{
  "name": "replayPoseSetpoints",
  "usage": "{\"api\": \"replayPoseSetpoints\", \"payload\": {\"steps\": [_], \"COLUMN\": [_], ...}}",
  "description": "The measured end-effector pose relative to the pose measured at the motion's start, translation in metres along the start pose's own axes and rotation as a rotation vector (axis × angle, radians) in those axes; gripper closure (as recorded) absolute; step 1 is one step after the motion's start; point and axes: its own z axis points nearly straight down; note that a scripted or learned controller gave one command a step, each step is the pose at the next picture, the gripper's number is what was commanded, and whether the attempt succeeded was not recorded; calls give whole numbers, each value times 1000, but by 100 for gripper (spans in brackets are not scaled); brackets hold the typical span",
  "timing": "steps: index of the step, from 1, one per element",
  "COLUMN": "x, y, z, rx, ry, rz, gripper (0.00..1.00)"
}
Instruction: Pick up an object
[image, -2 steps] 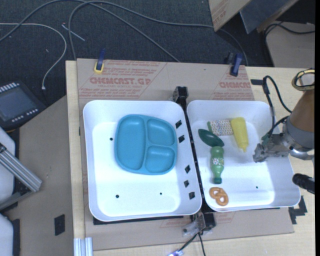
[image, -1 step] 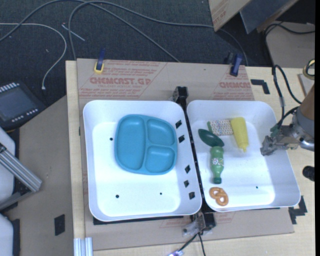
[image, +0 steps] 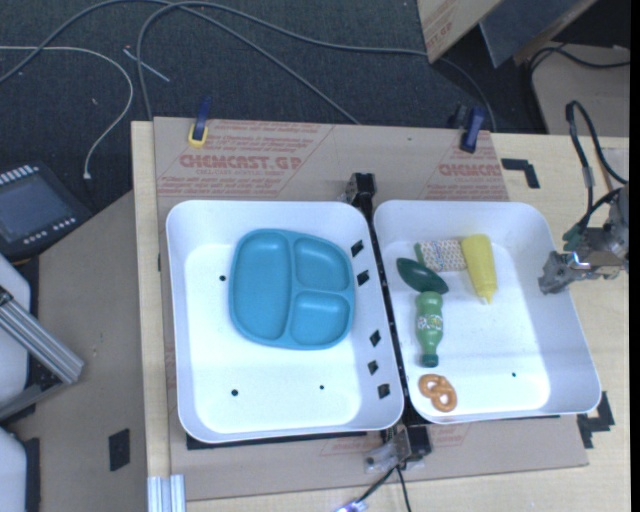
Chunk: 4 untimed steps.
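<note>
Gripper (image: 558, 272) sits at the right edge of the right bin (image: 560, 345), carrying nothing; can't tell its state from up here, too small and blurry. Candidates all lie in the right bin: yellow bottle (image: 480, 264) near the back, green bottle (image: 429, 327) in the middle-left, dark green leaf-shaped thing (image: 417, 274) just above it, pretzel (image: 438, 392) near the front. Left bin (image: 200, 380) holds a blue divided plate (image: 293, 288). Looks like the approach step, nothing picked. Next move probably means swinging left over one item, likely the nearby yellow bottle, then descending.
</note>
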Motion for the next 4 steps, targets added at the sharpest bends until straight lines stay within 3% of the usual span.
{"api": "replayPoseSetpoints", "payload": {"steps": [4], "x": [222], "y": [16], "z": [-12], "rx": [5], "ry": [5], "rz": [-6], "gripper": [100]}}
